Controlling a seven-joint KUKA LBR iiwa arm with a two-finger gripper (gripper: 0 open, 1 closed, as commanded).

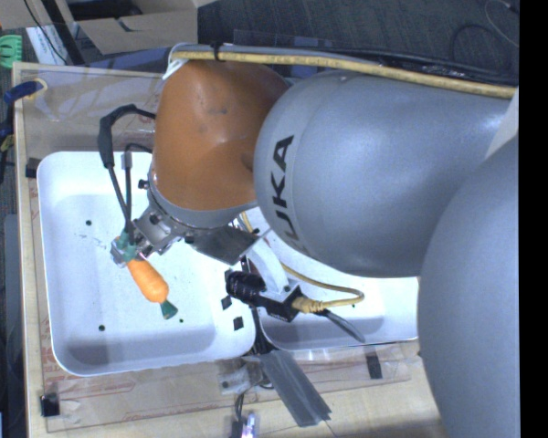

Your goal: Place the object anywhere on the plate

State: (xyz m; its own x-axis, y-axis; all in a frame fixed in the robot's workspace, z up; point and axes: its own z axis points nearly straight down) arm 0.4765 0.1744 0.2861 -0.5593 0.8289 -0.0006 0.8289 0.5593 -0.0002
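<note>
White bin (pixel 82 336): carrot (pixel 150 281) seemingly meets half-hidden hand (pixel 130 246).

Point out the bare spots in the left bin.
Left bin: bare floor along its left wall and its front edge, below the carrot. Crowded at its right side, where the arm and cables overhang.

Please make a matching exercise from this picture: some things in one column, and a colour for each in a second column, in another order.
Things:
1. carrot
2. left bin
3. arm
4. cable

Colours:
a. white
b. grey, with an orange band
c. black
d. orange, with a green end

Pairs: 1-d, 2-a, 3-b, 4-c
</note>
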